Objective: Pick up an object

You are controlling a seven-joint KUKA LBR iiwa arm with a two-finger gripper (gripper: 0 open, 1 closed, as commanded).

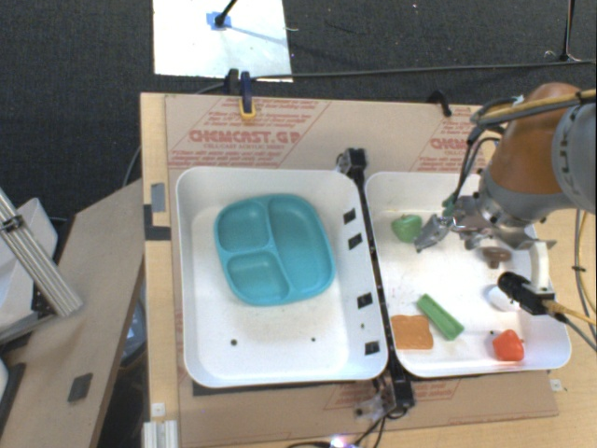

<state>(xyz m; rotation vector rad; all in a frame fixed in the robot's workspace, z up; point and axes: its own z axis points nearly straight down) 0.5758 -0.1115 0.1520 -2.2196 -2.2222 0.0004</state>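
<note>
Because the arm reaches in from the right, we find everything of use to it laid within its sweep, and we read the scene from the far left toward the pincer (431,235). Well to the pincer's left sits the left bin (201,278), holding a teal divided tray (274,248) lying flat; it is broad and shallow-lipped, so we judge it a poor candidate for two slim fingers and more likely a bystander. Between the bins runs a black divider with clips (366,241), still left of the pincer, which keeps the two bins side by side on the surface (280,124). In the right bin (560,348) the small items lie loose and apart, which we think leaves room to come down around any one. Just left of the pincer, nearly at its tips, rests a small green lump (407,227), the object we judge it is aimed at. Below the pincer lie an orange flat block (411,332) and a green bar (439,315), touching or nearly so. Below and to its right sits a red-orange piece (508,345). The pincer hangs low over the bin floor, tilted leftward; whether its tips are spread or pressed together we cannot tell, and nothing shows between them.
</note>
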